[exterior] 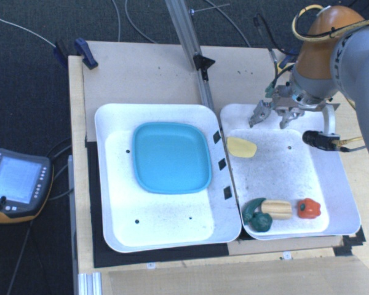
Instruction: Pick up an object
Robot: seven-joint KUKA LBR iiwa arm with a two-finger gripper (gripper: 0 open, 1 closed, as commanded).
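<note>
The right bin (332,183) holds a pale yellow piece (241,147) near its left wall. Along its front edge lie a green toy vegetable (257,214), a tan cylinder (277,209) and a red pepper-like toy (308,208). My gripper (272,117) hangs over the bin's back edge with its two fingers spread apart and nothing between them. It is up and to the right of the yellow piece, well apart from it.
A light blue square plate (171,157) lies in the left bin (111,189). A slanted metal pole (187,32) crosses the bench behind the bins. A black cable fitting (320,140) hangs beside the wrist. A handheld pendant (15,183) sits off the bench at left.
</note>
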